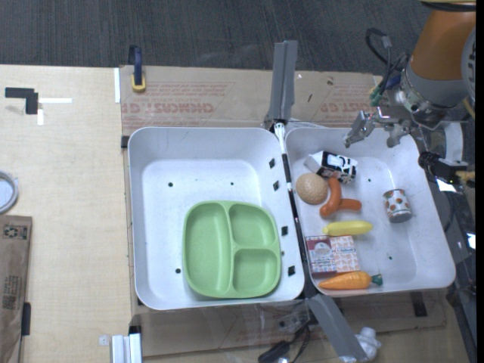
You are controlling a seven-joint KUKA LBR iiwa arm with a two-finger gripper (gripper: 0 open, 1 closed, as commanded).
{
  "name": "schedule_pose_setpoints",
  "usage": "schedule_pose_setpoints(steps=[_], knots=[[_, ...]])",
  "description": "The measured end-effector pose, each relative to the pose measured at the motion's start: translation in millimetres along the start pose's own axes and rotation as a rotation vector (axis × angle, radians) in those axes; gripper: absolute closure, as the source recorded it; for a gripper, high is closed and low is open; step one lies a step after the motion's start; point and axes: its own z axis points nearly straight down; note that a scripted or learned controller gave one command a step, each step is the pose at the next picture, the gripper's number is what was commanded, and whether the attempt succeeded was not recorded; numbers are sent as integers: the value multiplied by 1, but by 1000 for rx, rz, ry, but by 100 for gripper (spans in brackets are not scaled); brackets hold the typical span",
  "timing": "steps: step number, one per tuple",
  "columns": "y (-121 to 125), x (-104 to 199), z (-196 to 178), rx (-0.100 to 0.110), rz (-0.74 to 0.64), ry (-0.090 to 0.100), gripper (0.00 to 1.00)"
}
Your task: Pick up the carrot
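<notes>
The carrot (345, 280), orange with a green stub at its right end, lies along the near wall of the right bin (423, 263). My gripper (375, 133) hangs over the far edge of that bin, well beyond the carrot and apart from it. Its two fingers stand spread open with nothing between them.
In the right bin are a red box (331, 254) just behind the carrot, a yellow banana (348, 228), an orange sausage (333, 200), a brown ball (311, 188), a black-and-white carton (337, 165) and a small can (396, 204). The left bin (151, 203) holds a green divided plate (231, 248).
</notes>
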Motion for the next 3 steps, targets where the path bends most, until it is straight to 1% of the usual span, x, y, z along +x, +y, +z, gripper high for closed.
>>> schedule_pose_setpoints(steps=[1, 2, 3], knots=[[-53, 18, 75, 0, -108, 1, 0], [-154, 20, 86, 1, -10, 1, 0], [-80, 6, 62, -1, -70, 0, 0]])
